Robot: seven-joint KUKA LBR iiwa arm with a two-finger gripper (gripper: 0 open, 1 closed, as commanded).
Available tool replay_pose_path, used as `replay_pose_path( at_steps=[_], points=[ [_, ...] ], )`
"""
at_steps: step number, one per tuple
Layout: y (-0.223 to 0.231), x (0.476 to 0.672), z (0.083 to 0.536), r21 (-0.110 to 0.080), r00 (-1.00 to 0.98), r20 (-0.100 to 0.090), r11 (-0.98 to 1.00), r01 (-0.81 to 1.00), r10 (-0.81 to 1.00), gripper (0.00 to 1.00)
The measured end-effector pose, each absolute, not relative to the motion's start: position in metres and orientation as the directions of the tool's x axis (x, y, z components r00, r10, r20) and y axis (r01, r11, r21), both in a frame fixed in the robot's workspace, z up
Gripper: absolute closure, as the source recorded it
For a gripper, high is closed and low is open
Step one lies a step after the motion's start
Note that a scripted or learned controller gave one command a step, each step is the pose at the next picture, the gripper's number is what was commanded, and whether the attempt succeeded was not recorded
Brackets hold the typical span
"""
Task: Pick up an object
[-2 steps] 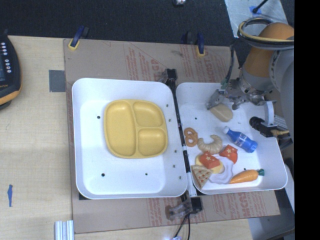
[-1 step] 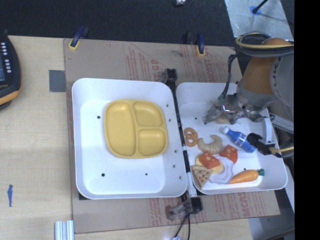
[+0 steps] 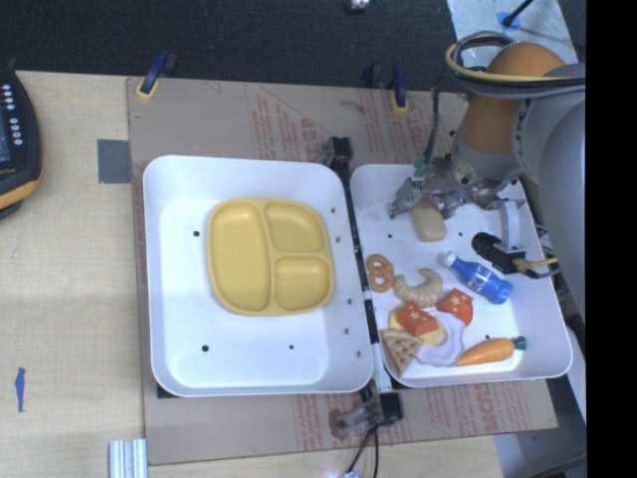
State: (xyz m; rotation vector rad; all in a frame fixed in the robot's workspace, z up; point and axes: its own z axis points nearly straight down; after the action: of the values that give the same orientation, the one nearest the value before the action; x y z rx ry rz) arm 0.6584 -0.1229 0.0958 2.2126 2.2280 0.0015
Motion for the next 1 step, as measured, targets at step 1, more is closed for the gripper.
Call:
replay_pose_path(
  at_steps=[1],
  points=[
    [-0.1673, 0.5888, 0.0913, -0.01, 0.001, 0.0, -0.001, 1.0, 1.0, 0.0]
  ],
)
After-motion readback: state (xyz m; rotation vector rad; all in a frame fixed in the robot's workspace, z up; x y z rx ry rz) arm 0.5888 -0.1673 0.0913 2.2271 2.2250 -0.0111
